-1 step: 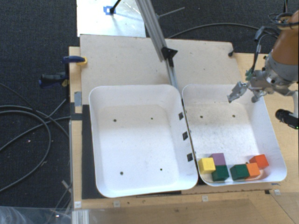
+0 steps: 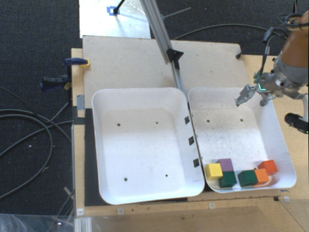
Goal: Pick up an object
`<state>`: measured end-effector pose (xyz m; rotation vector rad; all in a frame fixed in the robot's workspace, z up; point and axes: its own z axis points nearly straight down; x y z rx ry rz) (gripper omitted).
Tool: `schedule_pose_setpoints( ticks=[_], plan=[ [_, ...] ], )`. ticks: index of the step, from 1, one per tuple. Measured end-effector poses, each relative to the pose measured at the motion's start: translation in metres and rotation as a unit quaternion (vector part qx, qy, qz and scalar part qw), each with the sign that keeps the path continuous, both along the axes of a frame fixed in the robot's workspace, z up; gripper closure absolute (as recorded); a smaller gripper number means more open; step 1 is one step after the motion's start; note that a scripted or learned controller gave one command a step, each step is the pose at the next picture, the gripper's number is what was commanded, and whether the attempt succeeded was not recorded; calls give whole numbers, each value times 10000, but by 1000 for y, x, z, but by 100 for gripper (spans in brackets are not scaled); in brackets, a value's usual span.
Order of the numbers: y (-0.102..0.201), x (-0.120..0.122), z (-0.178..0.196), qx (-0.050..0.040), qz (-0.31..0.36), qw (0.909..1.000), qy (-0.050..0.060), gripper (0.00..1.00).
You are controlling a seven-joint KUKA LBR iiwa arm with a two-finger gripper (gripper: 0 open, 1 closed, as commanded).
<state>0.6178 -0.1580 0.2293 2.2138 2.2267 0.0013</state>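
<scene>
Six blocks lie clustered along the near edge of the right bin [image 2: 280,144]: yellow [image 2: 214,170], purple [image 2: 225,165], two green [image 2: 228,179] [image 2: 247,178], orange [image 2: 261,176] and red [image 2: 268,166]. Being cubes, they show no long axis; the row runs left to right. The gripper [image 2: 252,95] hangs over the bin's far right corner, well apart from them, fingers spread with nothing between. The left bin [image 2: 99,144] adjoins.

One fixed overhead camera, angled down over both bins [image 2: 145,98].
</scene>
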Motion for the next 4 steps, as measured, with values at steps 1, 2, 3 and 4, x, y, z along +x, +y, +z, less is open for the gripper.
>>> schedule_pose_setpoints(
  ticks=[1, 2, 3, 4],
  plan=[
    [-16, 50, -77, -3, 2, 10000, 11, 0],
    [4, 52, -93, 3, 5, 10000, 2, 0],
    [43, 6, -142, 16, 3, 10000, 38, 0],
    [40, 10, -127, 3, -4, 10000, -17, 100]
  ],
)
